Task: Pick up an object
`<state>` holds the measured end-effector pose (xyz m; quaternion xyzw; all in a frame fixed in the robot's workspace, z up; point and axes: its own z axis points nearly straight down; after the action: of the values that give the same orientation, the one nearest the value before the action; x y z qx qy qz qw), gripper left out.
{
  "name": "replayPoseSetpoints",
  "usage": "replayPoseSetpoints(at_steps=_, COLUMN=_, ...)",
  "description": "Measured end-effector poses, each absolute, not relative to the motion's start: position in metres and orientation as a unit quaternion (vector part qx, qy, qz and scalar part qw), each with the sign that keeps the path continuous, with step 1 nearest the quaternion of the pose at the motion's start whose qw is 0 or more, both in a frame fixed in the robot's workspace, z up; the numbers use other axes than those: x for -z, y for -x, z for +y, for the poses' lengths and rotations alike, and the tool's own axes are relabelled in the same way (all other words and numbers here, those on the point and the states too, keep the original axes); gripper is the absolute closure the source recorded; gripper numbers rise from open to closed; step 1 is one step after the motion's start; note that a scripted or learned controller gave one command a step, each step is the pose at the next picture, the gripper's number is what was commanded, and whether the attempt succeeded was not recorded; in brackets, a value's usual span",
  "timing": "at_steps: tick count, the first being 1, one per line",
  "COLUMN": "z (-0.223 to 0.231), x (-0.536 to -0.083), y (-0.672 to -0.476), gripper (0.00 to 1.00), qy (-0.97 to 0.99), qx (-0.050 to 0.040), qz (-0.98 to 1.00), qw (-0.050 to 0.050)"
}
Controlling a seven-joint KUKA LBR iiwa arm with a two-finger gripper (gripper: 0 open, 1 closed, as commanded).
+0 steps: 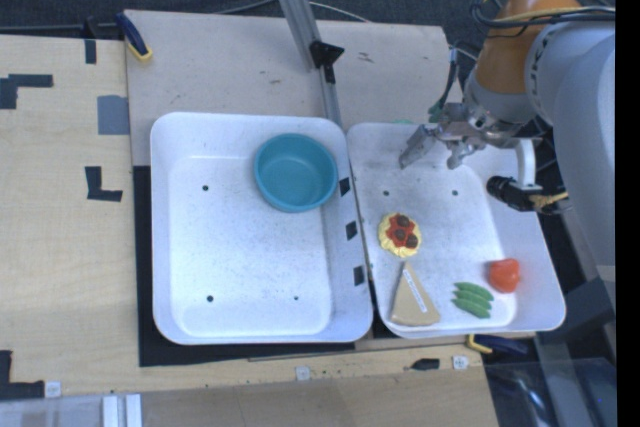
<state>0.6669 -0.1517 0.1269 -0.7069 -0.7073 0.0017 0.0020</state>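
From the fixed overhead camera, you had the grey two-finger gripper (440, 155) hanging over the far end of the right-hand shallow white bin (520, 320), its fingers spread open with nothing between them. Taking that bin as your landmark, the nearest candidates lay toward its near end, well apart from the fingers: a small round yellow toy pastry with red topping (400, 235) about midway along, and just beyond it a tan wedge-shaped toy slice (412, 300), its long axis running from the pastry toward the near rim. A green toy pea pod (473, 299) and a small red-orange toy (504, 274) sat by the near right corner. The bin floor under the fingers looked bare. Left of it, the neighbouring white bin (190, 315) held a teal plastic bowl (295, 172) on the pale counter (60, 215).
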Motion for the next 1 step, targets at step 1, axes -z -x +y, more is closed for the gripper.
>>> replayPoseSetpoints(at_steps=1, z=-0.1513, x=-0.1402, y=-0.6682, gripper=1.00, qy=0.707, qx=-0.0002, qz=-0.708, qw=0.000)
